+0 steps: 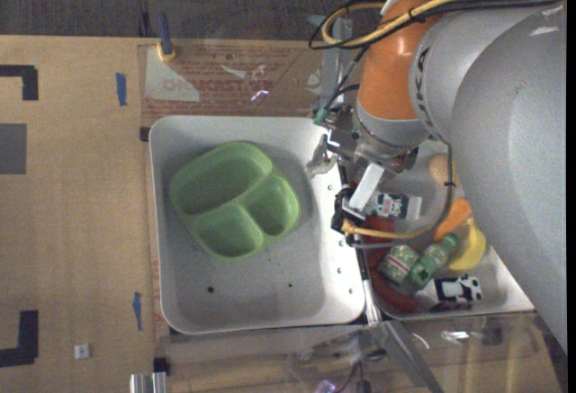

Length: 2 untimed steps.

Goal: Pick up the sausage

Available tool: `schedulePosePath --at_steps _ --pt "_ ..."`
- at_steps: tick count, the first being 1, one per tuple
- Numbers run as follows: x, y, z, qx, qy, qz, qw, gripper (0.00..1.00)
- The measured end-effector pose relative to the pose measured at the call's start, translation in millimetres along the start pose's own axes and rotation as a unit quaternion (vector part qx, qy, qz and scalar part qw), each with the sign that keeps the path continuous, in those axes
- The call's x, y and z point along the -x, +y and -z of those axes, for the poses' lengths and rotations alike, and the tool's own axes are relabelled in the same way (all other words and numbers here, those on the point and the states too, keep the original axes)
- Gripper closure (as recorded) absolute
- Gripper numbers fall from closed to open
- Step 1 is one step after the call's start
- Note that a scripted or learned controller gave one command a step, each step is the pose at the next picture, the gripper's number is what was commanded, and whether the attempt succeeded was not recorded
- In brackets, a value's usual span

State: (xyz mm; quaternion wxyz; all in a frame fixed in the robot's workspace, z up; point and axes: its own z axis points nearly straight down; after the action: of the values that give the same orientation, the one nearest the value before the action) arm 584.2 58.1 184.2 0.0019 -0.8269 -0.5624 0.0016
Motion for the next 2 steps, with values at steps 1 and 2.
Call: schedulePosePath --at_steps 1,2 --pt "-8.8 -12.5 -50.6 0.010 -0.004 0.013 0.9998 0.00" --pt "-13.1 -19.2 -56.5 0.026 -0.006 -0.018 0.9995 0.00"
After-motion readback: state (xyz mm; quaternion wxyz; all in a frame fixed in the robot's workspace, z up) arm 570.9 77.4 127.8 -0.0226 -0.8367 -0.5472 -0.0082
